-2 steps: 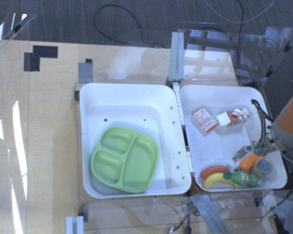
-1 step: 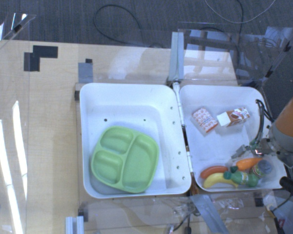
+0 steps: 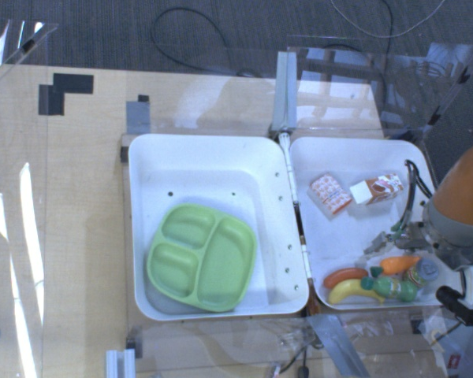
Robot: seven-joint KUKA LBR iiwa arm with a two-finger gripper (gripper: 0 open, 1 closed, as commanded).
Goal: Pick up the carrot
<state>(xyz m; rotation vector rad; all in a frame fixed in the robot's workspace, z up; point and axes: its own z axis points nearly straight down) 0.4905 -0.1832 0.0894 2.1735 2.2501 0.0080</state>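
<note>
Camera view shows the grey arm with its orange band (image 3: 465, 191) reaching low into the right white bin (image 3: 339, 152), its two-finger gripper (image 3: 396, 242) just above the small orange carrot (image 3: 399, 264); whether the claw is apart or closed, I cannot tell.

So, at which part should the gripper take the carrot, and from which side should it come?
Probably at the middle of the carrot, coming from above. It lies flat near the right bin's near-right corner, long axis roughly left-right, so fingers should close across its narrow width. The green bottle crowds its near side and the gripper is just behind it, so room is tight.
</note>
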